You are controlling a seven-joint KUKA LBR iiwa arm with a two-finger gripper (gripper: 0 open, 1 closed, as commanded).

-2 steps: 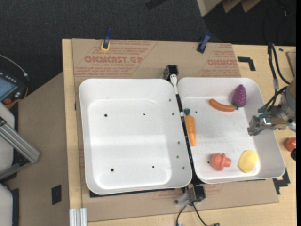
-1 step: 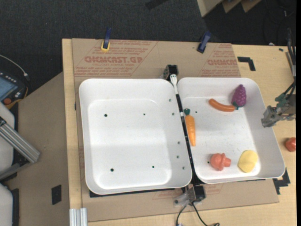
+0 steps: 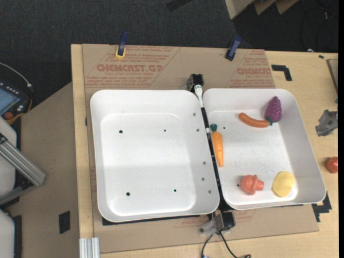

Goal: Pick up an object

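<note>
Brown board (image 3: 161,63) behind bins: red print "CHEMCAST GP", upside down; repeated at right.

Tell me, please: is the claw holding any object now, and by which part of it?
Nothing is held. The claw is at the right edge, outside the right bin, with nothing between its fingers. The carrot lies in the bin.

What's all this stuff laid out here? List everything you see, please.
Bins: two, white, side by side on the bench; left bin, right bin.
Carrot: one, orange, right bin's left edge.
Sausage: one, orange-red, right bin's far part.
Grapes: one bunch, purple, far right corner, beside the sausage.
Red toy: one, near part of right bin; kind unclear.
Lemon: one, yellow, beside the red toy.
Clamps: two, blue, bench's far edge.
Cardboard sheet: one, brown, under the bins.
Grey robot part: one, right edge, outside the bins.
</note>
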